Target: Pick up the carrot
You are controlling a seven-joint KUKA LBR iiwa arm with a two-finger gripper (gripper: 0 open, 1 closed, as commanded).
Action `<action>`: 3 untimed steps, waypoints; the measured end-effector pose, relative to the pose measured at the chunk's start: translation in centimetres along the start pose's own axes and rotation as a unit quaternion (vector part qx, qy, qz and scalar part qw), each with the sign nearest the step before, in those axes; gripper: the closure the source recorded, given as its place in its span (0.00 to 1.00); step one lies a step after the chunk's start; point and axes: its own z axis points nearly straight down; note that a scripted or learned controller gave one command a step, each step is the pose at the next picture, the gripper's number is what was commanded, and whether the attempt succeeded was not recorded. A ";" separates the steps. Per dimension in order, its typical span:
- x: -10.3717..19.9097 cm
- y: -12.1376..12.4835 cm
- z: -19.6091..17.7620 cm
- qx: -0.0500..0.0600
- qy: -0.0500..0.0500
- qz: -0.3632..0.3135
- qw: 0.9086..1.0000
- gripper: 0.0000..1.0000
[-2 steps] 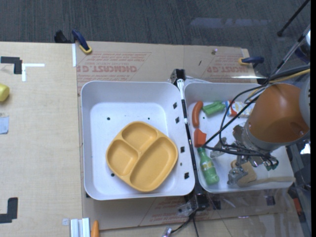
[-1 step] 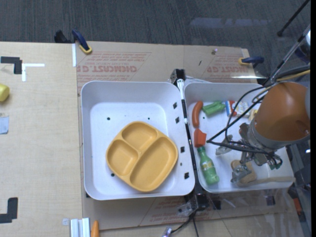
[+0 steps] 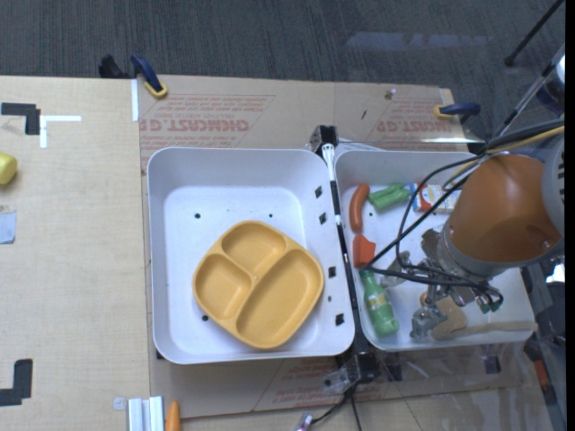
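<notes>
Because the carrot (image 3: 358, 207) lies against the right bin's (image 3: 503, 338) left wall, above the green bottle (image 3: 378, 303), approach from above along its length. The gripper (image 3: 437, 317), right of the bottle, appears spread, though cables obscure it.

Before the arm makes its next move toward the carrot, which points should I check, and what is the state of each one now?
1. Carrot visible in the right bin, near its left wall: ok.
2. Carrot free of cover: ok, nothing lies on it.
3. Room around it: not ok; an orange-red piece lies just below it and a green item right beside it.
4. Tool above the carrot: not ok; it is low in the bin, over a tan object.
5. Tool open or shut: cannot tell.
6. Yellow plate in the left bin out of the way: ok.
</notes>
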 end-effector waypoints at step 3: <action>0.8 -5.4 -0.1 0.000 -0.001 -0.043 0.999 0.00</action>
